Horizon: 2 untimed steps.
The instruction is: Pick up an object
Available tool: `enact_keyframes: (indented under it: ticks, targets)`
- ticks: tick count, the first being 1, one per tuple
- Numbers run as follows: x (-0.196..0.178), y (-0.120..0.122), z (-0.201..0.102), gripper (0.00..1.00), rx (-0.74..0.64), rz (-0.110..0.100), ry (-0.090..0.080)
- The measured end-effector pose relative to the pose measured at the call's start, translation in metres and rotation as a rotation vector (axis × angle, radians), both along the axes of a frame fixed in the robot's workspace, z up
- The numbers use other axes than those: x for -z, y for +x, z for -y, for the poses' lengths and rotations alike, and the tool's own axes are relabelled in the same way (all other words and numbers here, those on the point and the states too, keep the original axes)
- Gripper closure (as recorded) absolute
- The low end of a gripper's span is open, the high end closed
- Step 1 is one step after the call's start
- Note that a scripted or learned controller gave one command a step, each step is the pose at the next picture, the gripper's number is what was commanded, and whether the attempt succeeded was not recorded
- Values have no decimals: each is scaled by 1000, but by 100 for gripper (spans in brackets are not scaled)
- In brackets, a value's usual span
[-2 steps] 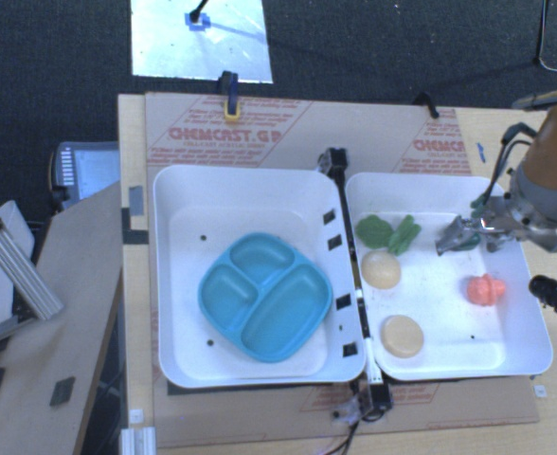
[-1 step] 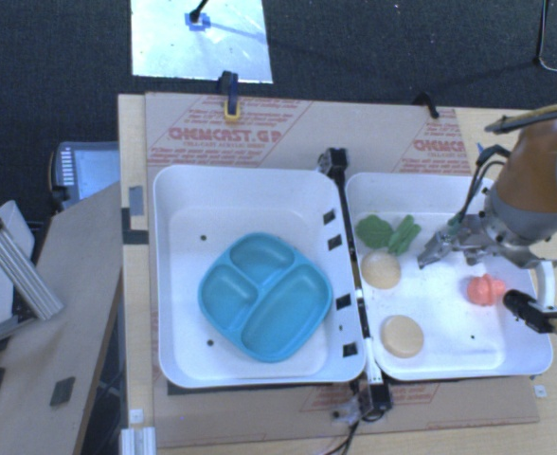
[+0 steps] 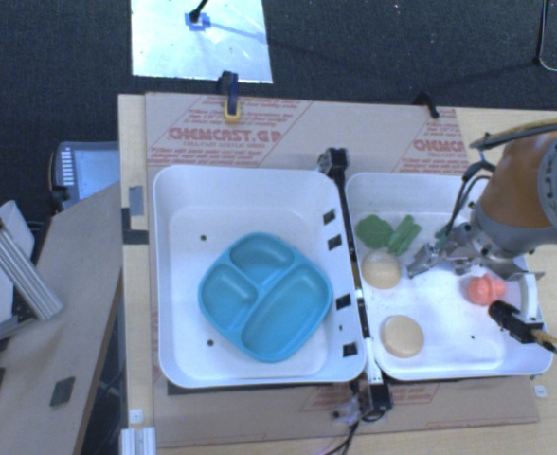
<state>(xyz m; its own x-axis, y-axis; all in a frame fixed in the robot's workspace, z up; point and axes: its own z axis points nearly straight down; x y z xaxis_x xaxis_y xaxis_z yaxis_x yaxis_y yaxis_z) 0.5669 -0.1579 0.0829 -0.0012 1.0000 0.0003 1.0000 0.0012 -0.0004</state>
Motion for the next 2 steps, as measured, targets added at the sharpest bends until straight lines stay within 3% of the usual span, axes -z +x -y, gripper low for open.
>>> enact_keyframes:
  ticks: [1,2]
  targets:
    - [-12,1,0,100,-1,3,-1]
    - [-76,0,3,100,-2,6,-2]
